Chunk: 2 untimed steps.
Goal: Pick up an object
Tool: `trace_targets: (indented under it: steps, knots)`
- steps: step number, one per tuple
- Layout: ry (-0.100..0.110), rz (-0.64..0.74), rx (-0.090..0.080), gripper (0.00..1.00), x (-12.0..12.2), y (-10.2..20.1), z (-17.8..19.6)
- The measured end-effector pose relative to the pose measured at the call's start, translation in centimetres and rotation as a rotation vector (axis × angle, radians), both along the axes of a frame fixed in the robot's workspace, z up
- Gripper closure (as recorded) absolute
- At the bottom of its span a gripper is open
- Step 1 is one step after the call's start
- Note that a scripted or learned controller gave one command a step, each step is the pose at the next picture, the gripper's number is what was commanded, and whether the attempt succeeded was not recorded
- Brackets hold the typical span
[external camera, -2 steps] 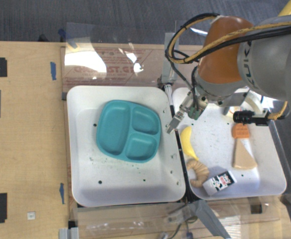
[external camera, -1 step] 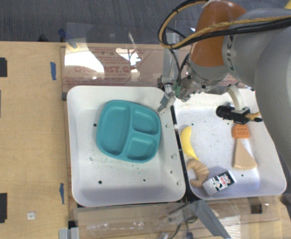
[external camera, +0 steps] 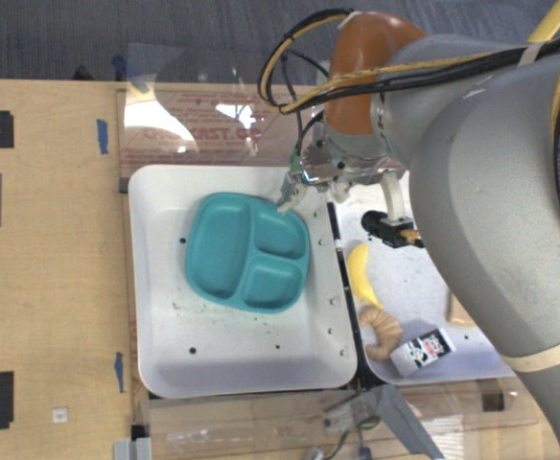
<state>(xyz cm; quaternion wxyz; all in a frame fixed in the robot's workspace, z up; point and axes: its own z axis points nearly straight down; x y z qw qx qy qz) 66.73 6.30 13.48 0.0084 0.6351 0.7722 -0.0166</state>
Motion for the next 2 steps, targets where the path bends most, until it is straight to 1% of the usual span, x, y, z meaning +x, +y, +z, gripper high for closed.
trace_targets:
  steps: [1, 2]
  knots:
    - [-0.011, -0.171, -0.002, 0.00, 0.12, 1.06, 0.19]
    - [-0.026, -0.301, 0.000, 0.00, 0.31, 1.42, 0.23]
